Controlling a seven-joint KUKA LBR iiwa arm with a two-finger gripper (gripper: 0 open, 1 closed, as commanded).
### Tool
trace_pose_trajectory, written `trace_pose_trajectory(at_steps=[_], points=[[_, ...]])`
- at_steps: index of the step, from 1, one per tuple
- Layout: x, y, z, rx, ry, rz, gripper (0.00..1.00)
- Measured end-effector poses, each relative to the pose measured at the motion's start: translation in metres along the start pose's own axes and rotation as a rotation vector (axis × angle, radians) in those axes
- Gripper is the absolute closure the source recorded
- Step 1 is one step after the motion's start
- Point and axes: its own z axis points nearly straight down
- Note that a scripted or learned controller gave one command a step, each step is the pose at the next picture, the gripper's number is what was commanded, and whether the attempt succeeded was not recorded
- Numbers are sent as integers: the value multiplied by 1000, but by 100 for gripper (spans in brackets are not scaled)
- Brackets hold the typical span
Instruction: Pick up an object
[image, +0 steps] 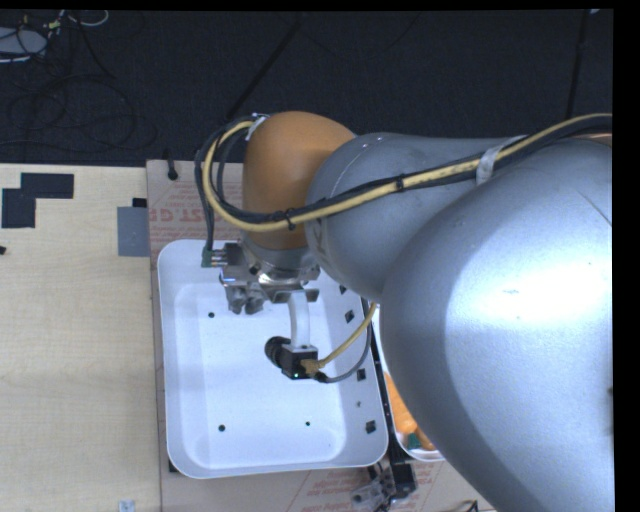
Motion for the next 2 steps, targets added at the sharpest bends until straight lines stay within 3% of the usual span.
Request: trace_pose_trajectory(at_steps=[1, 2], points=[[36, 40, -104, -12, 3, 1, 100], [36, 46, -191, -9, 1, 0, 100]])
